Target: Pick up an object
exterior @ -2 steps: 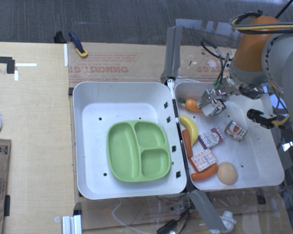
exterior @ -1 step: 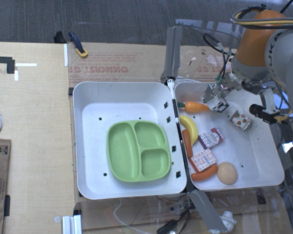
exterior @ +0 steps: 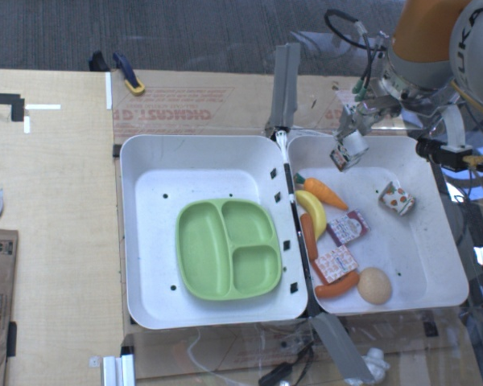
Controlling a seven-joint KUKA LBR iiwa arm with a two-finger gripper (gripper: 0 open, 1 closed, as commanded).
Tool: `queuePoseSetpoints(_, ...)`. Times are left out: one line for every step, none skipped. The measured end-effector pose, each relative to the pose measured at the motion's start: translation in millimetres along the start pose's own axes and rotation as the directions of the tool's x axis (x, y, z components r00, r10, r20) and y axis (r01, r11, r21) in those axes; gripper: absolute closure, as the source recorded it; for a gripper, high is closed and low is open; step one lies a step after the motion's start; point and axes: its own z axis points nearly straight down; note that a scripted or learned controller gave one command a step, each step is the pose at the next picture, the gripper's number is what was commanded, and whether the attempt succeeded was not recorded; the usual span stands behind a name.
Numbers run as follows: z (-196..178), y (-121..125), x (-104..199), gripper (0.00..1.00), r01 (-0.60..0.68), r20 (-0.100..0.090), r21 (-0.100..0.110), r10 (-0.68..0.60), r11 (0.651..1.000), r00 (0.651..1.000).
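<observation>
My gripper (exterior: 347,153) hangs over the far left part of the right bin (exterior: 435,240), above bare white floor. Below it, along the bin's left side, lie an orange carrot (exterior: 325,192), a yellow banana (exterior: 312,210), a red sausage-like piece (exterior: 308,237), a dark red packet (exterior: 345,228) and a red-and-white patterned packet (exterior: 335,264). Another orange carrot (exterior: 336,287) and a tan egg-shaped object (exterior: 374,285) rest near the front edge. A small red-and-white carton (exterior: 397,199) lies alone toward the right. Nothing shows between the fingers.
The left bin (exterior: 145,215) holds a green divided plate (exterior: 229,248). A grey divider post (exterior: 286,87) rises between the bins at the back. Cables and the arm's orange band (exterior: 427,14) crowd the far right. A blue-and-yellow tool (exterior: 127,74) lies on the cardboard behind.
</observation>
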Motion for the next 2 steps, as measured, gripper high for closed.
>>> queuePoseSetpoints(-22,-5,-20,1.0,-0.321,0.001,0.002,0.321,0.947,0.947)
queuePoseSetpoints(56,18,77,1.0,-0.42,0.001,0.0,0.42,0.907,0.907)
